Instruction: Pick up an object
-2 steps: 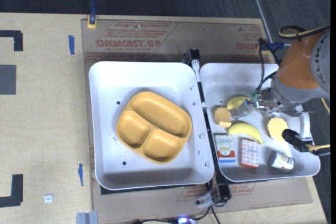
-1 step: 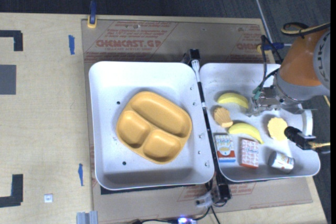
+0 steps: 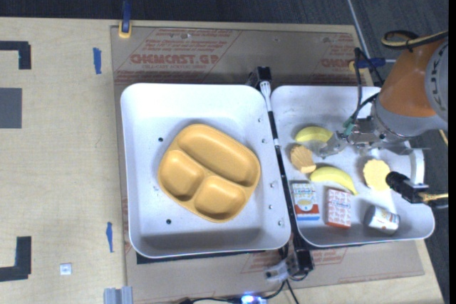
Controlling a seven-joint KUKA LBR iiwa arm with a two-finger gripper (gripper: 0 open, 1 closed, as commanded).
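Looking left to right, we found a yellow divided tray (image 3: 207, 171) in the left bin (image 3: 142, 153).
In the right bin (image 3: 426, 228), bananas (image 3: 333, 177) and cartons (image 3: 338, 207) lay beside the gripper (image 3: 338, 144); its grip we could not tell, and the arm (image 3: 417, 85) was cut off.

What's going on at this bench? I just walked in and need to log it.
A grey robot arm with an orange band reaches into the right bin, its gripper low beside a yellow banana-like toy. Nothing is visibly held. Nearby lie a second banana, a cookie and two small cartons. The left bin holds a yellow divided tray.
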